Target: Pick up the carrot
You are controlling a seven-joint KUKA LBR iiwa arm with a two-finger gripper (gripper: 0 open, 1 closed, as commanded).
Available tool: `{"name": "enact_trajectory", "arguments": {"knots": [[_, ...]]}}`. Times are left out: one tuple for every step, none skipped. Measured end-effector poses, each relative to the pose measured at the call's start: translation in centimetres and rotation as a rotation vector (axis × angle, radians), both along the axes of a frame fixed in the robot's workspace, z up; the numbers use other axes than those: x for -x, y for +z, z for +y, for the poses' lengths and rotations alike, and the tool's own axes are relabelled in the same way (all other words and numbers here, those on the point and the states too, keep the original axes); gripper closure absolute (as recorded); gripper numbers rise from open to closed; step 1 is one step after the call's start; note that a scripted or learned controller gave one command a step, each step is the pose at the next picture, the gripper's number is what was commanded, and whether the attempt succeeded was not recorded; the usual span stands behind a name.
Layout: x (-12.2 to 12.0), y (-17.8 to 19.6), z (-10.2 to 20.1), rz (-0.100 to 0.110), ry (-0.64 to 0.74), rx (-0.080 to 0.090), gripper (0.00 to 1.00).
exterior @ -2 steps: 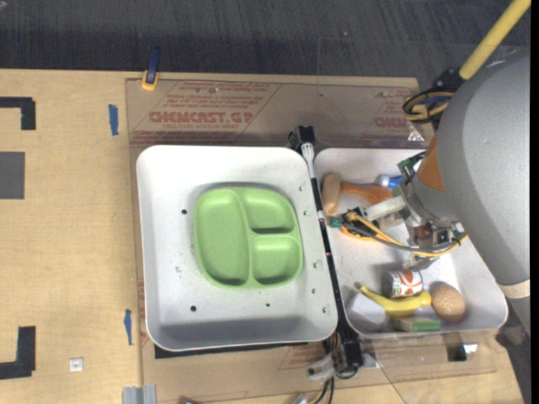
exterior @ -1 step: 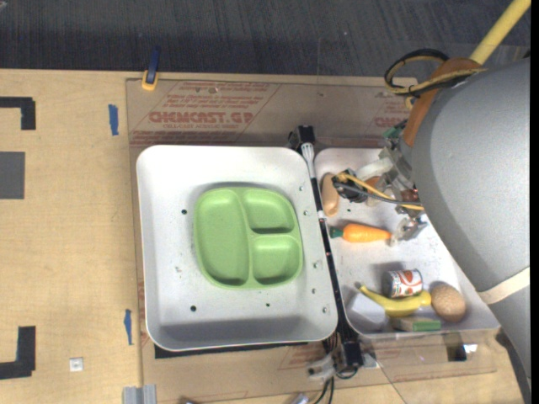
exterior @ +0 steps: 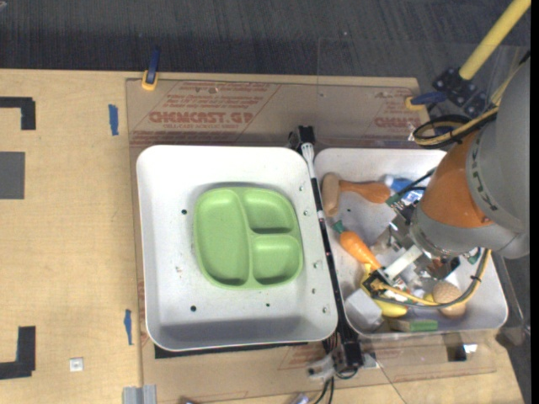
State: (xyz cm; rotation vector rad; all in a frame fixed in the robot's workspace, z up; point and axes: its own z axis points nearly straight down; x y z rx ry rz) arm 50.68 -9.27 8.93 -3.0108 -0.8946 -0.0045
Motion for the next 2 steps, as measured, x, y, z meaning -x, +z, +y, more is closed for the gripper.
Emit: {"name": "enact_trajectory", "arguments": {"knots": [[-1.9,-0.1,-0.1,0.006,-0.157,0.003,0.00],[-8.7,-0.1,-0.3,0.002,-0.183,0.004,0.00]]}}
